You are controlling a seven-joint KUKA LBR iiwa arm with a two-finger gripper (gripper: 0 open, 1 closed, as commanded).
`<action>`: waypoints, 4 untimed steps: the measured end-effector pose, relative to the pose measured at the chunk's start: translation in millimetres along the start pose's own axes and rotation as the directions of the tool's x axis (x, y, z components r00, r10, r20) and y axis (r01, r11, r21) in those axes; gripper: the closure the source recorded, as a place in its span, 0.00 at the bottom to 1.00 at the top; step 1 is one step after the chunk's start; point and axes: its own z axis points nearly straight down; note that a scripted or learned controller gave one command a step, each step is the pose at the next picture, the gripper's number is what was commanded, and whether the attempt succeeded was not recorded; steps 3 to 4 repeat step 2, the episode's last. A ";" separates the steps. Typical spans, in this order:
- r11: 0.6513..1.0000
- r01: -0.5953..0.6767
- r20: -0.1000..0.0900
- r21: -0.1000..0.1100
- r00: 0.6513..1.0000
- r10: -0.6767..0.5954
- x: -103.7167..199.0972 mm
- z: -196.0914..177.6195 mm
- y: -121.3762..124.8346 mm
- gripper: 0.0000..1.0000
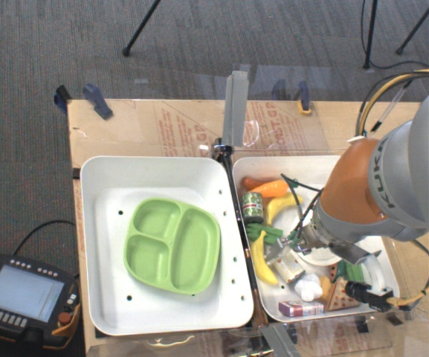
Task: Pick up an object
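On the bench, two shallow white bins sit side by side. Inside the left bin [102, 199] lies a green divided plate [173, 245] with three compartments, flat on the floor of the bin and a little toward its right half.

Crowded into the right bin [270, 312] is a heap of small things. Near its far left corner lies an orange carrot [268, 188], with a small green-labelled can [252, 207] just beside it. A yellow banana [263, 259] lies along the left wall below the can, and a second yellow, curved piece [278, 207] sits just right of the can. Some green stalks [265, 233] rest between them. Toward the near edge are a white ball [308, 288] and a small pink and white box [300, 309].

Reaching in from the right, the arm's orange band hangs over the right bin, and the gripper [287, 253] is down among the objects, beside the banana and above the white ball. How far its jaws stand apart I cannot tell, nor whether anything is caught between them.
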 end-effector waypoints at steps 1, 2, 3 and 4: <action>1.000 0.003 0.004 -0.003 1.000 -0.003 -1.6 -10.6 0.9 1.00; 1.000 0.008 -0.003 -0.001 1.000 -0.008 81.3 -139.8 3.5 1.00; 1.000 0.008 -0.003 -0.001 1.000 -0.008 81.3 -139.8 3.5 1.00; 1.000 0.008 -0.003 -0.001 1.000 -0.008 81.3 -139.8 3.5 1.00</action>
